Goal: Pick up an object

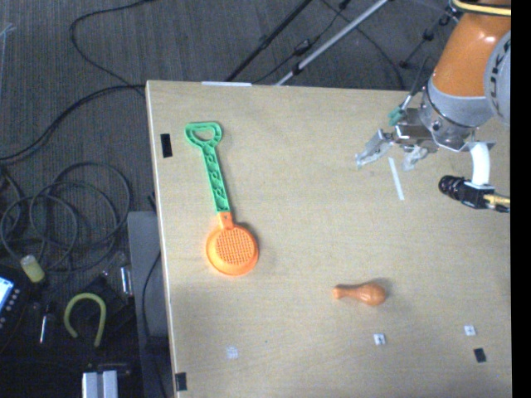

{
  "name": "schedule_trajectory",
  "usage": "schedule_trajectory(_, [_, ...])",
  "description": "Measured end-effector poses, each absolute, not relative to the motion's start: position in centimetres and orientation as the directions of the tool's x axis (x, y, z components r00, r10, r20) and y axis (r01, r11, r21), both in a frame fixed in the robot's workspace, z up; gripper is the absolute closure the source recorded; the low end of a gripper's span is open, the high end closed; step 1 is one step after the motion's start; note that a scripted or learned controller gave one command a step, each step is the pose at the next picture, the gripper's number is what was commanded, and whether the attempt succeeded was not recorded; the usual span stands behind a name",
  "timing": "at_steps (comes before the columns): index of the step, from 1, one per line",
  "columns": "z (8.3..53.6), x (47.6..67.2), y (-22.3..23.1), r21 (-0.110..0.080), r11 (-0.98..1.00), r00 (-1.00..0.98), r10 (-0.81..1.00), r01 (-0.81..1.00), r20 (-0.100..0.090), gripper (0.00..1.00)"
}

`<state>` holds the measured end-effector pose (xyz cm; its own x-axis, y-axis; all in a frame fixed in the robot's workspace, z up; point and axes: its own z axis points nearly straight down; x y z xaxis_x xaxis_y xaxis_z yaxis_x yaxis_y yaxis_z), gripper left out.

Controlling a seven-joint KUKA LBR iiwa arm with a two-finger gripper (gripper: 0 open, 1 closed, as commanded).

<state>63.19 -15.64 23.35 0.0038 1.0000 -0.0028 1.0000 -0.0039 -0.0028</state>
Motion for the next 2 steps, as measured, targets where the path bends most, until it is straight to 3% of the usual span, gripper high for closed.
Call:
schedule_trajectory(1, [11.5, 66.8, -17.2, -0.003, 0.114, -0.114, 0.993, 0.993, -0.002, 0.00])
schedule_trajectory(2, [12.6, 66.9, -22.4, 0.000, 0.214, -0.214, 0.977, 0.977, -0.004, 0.00])
